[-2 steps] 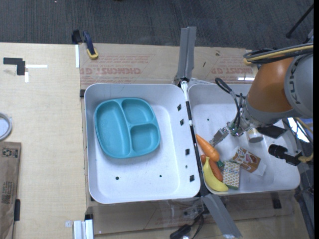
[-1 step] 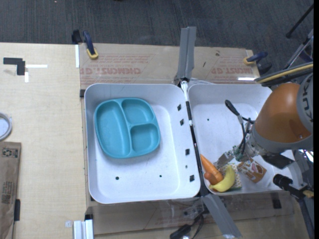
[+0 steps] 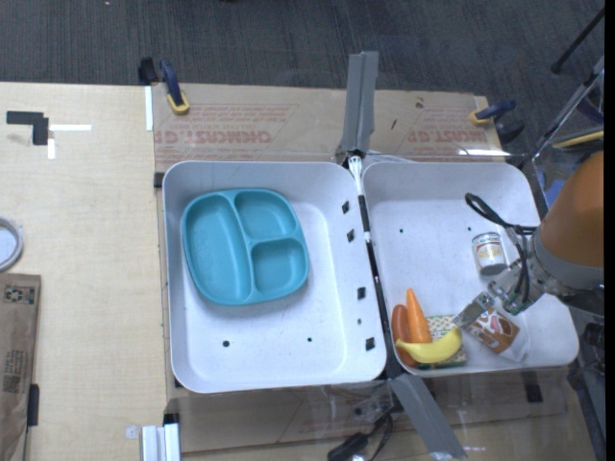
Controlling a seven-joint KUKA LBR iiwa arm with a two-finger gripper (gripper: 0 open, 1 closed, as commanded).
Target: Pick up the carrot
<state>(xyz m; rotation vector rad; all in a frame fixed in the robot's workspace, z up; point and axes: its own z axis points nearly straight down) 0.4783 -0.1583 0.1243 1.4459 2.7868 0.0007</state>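
The orange carrot (image 3: pixel 416 318) lies near the front left corner of the right bin (image 3: pixel 432 209), pointing away from the front wall. A yellow banana (image 3: pixel 431 349) rests against its near end and a red piece (image 3: pixel 398 322) touches its left side. My gripper (image 3: pixel 478 307) hangs low over the bin's front right part, a short way to the right of the carrot and apart from it. It is just above a brown and white packet (image 3: pixel 497 333). Nothing of the carrot is in the gripper.
A small tin can (image 3: pixel 488 251) stands in the right bin behind the gripper. A blue divided plate (image 3: pixel 246 246) lies in the left bin (image 3: pixel 269 353). A divider with clips (image 3: pixel 361 257) separates the two bins. The grey and orange arm (image 3: pixel 581 229) covers the right bin's right wall.
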